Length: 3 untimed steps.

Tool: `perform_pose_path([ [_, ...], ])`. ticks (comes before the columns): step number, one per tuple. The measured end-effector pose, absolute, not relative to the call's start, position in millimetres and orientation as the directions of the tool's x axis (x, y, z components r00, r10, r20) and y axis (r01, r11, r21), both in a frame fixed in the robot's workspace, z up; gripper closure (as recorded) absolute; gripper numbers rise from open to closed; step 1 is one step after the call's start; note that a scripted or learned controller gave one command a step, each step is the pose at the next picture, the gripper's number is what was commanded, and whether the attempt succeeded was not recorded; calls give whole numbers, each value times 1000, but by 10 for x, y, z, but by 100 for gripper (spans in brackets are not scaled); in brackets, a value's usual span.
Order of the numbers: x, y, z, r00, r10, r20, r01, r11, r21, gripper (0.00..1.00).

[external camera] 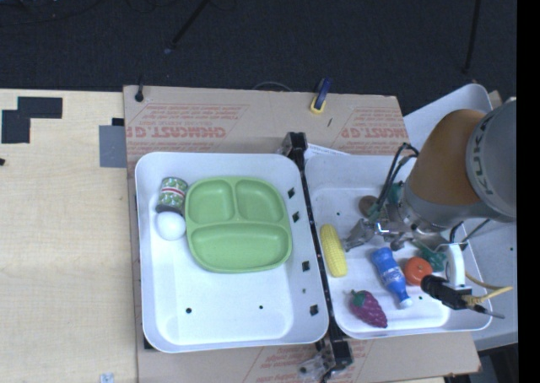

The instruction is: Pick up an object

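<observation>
Two-finger gripper (369, 234), jaws spread and holding nothing, hangs just up-left of blue plastic bottle (390, 274), its long axis slanting down-right.

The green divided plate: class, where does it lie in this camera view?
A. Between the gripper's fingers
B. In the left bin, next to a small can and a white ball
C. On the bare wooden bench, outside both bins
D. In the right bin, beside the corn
B. The green divided plate lies flat in the left bin, with the small can and the white ball at its left edge.
</observation>
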<state>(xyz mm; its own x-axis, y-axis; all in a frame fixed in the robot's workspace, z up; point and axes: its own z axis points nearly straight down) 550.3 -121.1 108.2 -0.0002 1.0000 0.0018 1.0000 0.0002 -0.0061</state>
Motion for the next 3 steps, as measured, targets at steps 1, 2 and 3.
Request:
perform_pose_path([
  [1,5499,-1192,861,2,1000,2,1000,-2,-5,0],
  [2,5497,-1211,973,9,1000,2,1000,-9,-4,100],
  [3,5505,-1316,1444,8,1000,0,1000,-8,1,100],
])
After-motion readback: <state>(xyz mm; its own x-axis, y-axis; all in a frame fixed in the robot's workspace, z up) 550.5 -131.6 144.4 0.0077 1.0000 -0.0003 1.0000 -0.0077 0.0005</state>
